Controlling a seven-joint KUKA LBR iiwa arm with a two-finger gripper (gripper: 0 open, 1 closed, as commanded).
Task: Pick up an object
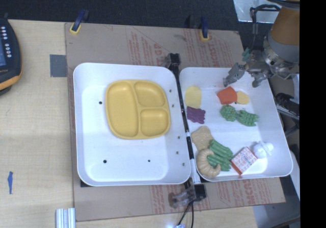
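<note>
The gripper [246, 75] is hovering over the far part of the right bin [279, 135], with its two fingers splayed apart and nothing between them. Just below and between the fingertips is lying the orange block [227, 95], which I am taking as the likely target; it is sitting near the bin's far wall, touching or nearly touching a small yellow piece [243, 98] on its right. To do this step well, the arm is needing to come straight down with one finger on each side of the block and close across its short width, so that the yellow piece is not being caught or pushed. The block's long axis is seeming to run roughly left to right across the view, tipped slightly, though its outline is small and soft here, so I am not sure of that. A green piece [228, 114] is lying just in front of it, near enough to be nudged if the descent is drifting toward the viewer. The left bin [84, 120] is holding a yellow divided plate [137, 108], well apart from all this.
</note>
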